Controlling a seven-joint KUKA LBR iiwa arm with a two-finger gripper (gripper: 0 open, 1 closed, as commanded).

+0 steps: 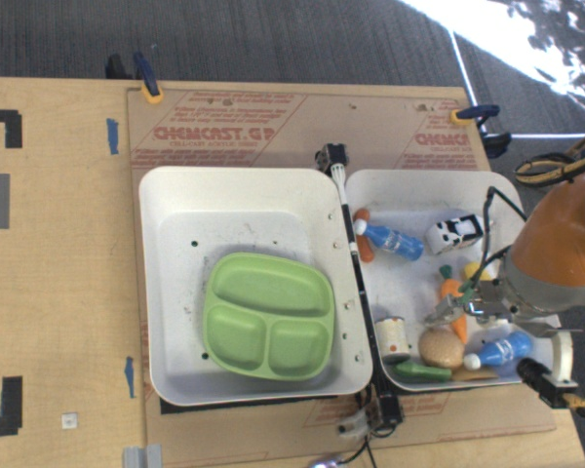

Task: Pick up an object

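Camera view: end effector (460, 307), grip state unclear, crowded among toys near right bin (409, 188) front edge.

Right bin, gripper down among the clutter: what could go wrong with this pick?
The gripper sits amid tightly packed items: an orange piece, a tan round object and a blue bottle. It may pinch two at once or grip nothing. Closing could also shove neighbours against the right bin's wall.
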